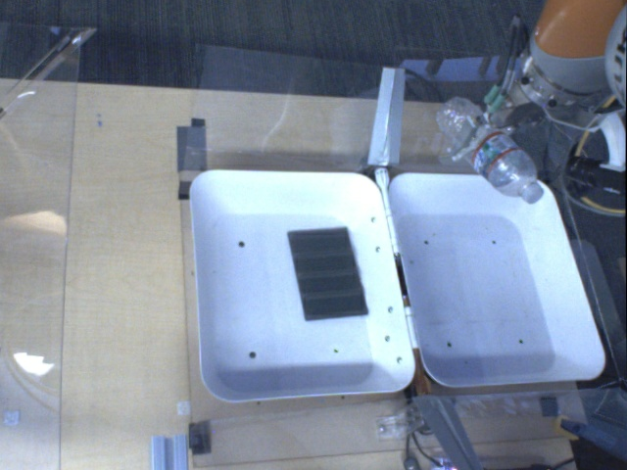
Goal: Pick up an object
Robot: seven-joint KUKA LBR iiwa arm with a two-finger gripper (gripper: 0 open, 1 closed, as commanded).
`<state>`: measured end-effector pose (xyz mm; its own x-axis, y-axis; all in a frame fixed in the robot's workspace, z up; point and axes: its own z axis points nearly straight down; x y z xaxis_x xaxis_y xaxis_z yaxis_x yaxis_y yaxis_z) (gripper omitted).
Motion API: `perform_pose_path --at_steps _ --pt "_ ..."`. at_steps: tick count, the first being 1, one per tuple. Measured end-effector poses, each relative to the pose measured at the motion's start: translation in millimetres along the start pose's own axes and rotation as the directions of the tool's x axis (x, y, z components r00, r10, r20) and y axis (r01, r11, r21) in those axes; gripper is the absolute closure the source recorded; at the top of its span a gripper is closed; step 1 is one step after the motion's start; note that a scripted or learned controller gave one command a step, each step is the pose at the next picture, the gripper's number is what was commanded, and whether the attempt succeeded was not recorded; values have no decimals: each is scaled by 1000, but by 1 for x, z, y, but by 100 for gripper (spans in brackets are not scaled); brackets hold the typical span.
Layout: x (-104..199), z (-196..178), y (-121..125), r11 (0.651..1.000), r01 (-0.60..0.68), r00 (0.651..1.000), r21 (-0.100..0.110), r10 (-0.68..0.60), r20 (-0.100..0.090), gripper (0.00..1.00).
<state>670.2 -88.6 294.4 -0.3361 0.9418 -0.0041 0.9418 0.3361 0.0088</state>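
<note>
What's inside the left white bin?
A dark ridged rectangular block lies flat near the middle of the left bin. Whatever is beneath the block is covered.

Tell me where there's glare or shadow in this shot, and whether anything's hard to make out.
Camera view: glare streaks on the clear panel at left; soft shadows along the near walls of the left bin and right bin; the clear plastic bottle by the end effector blurs against clutter.

Two shallow white plastic bins (225,292) side by side, one dark ribbed rectangular block (328,273), one clear crumpled plastic bottle with a red label (495,157), one grey-and-orange robot arm (578,23).
</note>
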Motion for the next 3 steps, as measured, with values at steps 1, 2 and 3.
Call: perform_pose_path --at_steps 1,2,3 --pt "21 -47 7 990 -140 990 2 140 -1 100" --pt "22 -59 9 991 -132 991 -4 132 2 100" --pt "20 64 6 998 55 998 3 -55 -3 100"
